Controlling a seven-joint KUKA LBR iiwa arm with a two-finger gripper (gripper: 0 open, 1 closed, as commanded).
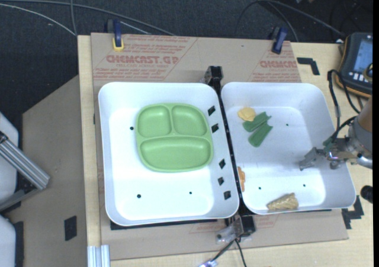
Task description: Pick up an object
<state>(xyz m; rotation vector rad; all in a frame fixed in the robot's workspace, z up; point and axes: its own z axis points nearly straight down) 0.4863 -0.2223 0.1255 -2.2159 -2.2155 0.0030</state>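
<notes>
In the right bin [314, 97] lie a yellow piece [247, 114], a green leafy piece [259, 128] just below it, and a tan bread-like piece [282, 202] near the front wall. A small orange bit [241, 174] rests against the divider side. My gripper [321, 161] hangs low over the right side of this bin, open, its fingers [307, 161] spread apart with nothing between them. It is well to the right of the green piece and above-right of the tan piece.
The left bin [118, 189] holds a light green divided plate [174, 137]. Black clips run along the divider [222, 141] between the bins. A device with a screen [359, 61] and cables sit at the right edge.
</notes>
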